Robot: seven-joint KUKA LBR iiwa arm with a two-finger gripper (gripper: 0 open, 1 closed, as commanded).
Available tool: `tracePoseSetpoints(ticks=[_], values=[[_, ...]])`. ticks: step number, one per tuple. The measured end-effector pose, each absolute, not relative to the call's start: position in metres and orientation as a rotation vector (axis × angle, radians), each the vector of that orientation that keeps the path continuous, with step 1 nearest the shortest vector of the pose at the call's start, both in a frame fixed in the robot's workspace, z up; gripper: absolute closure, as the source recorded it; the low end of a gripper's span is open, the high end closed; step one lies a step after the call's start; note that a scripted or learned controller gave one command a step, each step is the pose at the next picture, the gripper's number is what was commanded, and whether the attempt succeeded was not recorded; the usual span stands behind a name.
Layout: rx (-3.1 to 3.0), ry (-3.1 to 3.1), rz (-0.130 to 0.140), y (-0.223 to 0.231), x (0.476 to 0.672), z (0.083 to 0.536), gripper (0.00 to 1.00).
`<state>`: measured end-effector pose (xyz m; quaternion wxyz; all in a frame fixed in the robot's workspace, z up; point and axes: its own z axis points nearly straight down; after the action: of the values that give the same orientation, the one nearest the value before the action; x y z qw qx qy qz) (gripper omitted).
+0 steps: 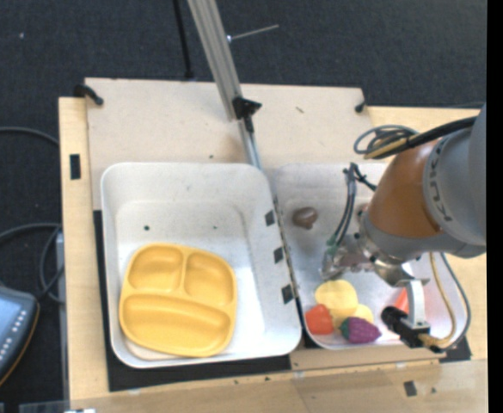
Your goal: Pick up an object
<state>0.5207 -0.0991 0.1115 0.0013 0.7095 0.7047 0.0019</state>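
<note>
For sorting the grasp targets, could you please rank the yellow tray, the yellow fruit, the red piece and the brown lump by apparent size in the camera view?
Largest to smallest:
1. yellow tray
2. yellow fruit
3. red piece
4. brown lump, looking close to the red piece, so their order is unsure.

Even, fairly bright light falls from above, so the pale wooden bench and the two shallow white plastic bins, left and right, read clearly while the dark carpet at the far side stays almost black. Shadows are soft and short: a dim band lies along the left bin's inner walls, and the grey arm with its orange band darkens the right bin beneath it. The picture is low in resolution and slightly soft, with no strong glare, and the small objects at the right bin's near end look blurred.
</note>
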Motion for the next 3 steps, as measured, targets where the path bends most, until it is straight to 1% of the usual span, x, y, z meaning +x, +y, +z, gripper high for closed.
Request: tracePoseSetpoints(ticks=[1,2,3], values=[[2.211,2.219,0.01,-0.1,0.509,0.305,1.0],[2.216,2.23,-0.003,-0.051,0.568,0.229,1.0],[2.208,2.223,0.011,-0.007,0.681,0.303,1.0]])
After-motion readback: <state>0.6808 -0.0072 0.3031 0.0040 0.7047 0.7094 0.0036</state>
